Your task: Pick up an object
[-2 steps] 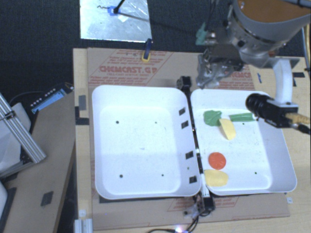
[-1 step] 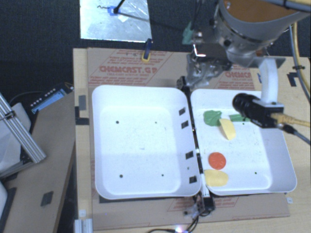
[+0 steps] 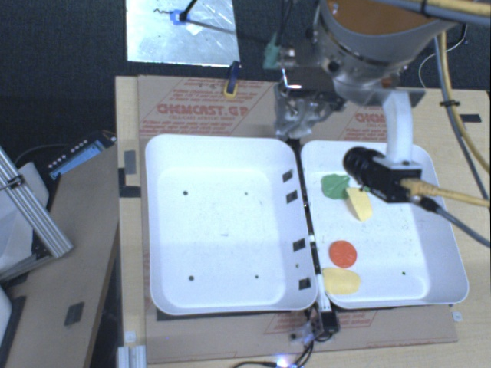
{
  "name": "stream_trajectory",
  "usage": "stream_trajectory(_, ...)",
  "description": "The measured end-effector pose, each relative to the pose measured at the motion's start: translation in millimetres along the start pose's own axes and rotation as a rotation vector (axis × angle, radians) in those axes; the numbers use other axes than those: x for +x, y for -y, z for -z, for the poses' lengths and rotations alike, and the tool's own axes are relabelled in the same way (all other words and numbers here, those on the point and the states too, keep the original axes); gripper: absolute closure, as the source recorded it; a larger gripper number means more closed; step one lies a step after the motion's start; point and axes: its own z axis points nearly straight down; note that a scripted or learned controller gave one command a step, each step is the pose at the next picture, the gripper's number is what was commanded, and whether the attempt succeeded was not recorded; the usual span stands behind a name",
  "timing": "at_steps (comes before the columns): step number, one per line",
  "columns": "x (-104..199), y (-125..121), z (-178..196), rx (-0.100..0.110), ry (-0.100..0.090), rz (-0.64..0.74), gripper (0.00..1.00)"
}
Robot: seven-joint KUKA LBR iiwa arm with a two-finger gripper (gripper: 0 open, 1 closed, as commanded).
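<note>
1. The gripper (image 3: 295,125) hangs at the far end of the seam between the two bins, just above their far rims, under the bulk of the arm (image 3: 368,44) that reaches in from the right.
2. Its metal parts blur together there, so I cannot tell how far the hand is spread, and nothing can be seen gripped in it or touching it.
3. The left bin (image 3: 165,159) sits with its right wall against the seam; small dark marks dot its floor.
4. The right bin (image 3: 449,271) carries four small things, all toward its left half.
5. A green piece (image 3: 333,185) lies near the far-left corner of the right bin, just beside a pale yellow piece (image 3: 360,204) that lies slightly nearer the front and appears to touch it.
6. A black cylindrical unit (image 3: 376,173), mounted on a white bracket (image 3: 399,129), hangs over the far part of the right bin, next to the green piece and partly over the pale yellow one.
7. An orange-red disc (image 3: 343,253) rests near the left wall, toward the front.
8. A yellow lump (image 3: 342,281) sits in the front-left corner, just in front of the disc.
9. Both bins rest on a sheet of printed cardboard (image 3: 199,107) on the bench.
</note>
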Motion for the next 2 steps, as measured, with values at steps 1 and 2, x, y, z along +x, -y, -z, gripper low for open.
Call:
stream_trajectory(1, -94.0, -0.1, 0.8, -0.001, 0.003, -0.015, 1.00)
stream_trajectory(2, -63.4, 0.4, -6.9, 0.001, 0.001, -0.001, 1.00)
